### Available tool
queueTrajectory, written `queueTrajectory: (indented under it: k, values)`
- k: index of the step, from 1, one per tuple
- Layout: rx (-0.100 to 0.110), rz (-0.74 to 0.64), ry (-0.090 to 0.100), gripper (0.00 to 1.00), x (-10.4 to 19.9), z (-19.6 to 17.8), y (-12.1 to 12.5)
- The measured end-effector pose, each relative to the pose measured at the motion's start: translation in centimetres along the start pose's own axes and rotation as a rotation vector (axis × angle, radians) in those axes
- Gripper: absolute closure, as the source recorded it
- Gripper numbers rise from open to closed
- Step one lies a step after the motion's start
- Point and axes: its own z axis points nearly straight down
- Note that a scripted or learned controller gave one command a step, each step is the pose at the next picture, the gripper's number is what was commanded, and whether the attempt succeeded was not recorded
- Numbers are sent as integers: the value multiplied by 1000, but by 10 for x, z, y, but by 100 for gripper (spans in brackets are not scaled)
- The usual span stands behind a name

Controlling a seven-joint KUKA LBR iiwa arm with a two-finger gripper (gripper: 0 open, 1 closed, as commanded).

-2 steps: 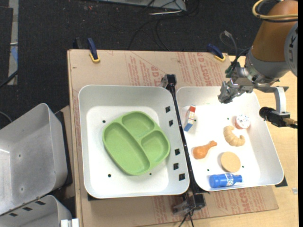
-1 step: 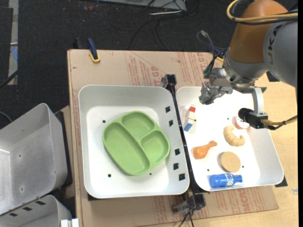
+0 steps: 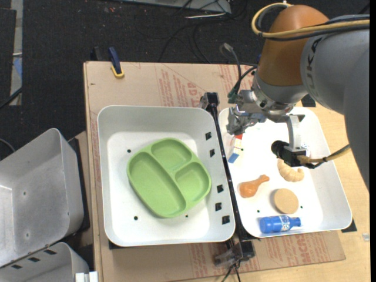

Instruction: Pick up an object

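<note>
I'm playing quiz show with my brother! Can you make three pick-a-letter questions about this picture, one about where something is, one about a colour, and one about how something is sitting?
1. Where is the green plate?
A. in the left bin
B. in the right bin
C. on the floor

2. What colour is the little bottle?
A. red
B. blue
C. yellow

3. How is the bottle sitting?
A. standing up
B. lying on its side
C. hanging from the gripper

Answers:
1. A, the plate lies inside the left bin, with no other toys in it.
2. B, the bottle near the front edge of the right bin is blue with a white label.
3. B, it lies flat on the bin floor, far from the gripper, which hovers at the bin's back corner.
</note>
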Motion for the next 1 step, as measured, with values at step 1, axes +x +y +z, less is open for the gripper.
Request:
queueTrajectory:
  k: [1]
  values:
    - [-1, -2, 1, 100, 65, 1, -3]
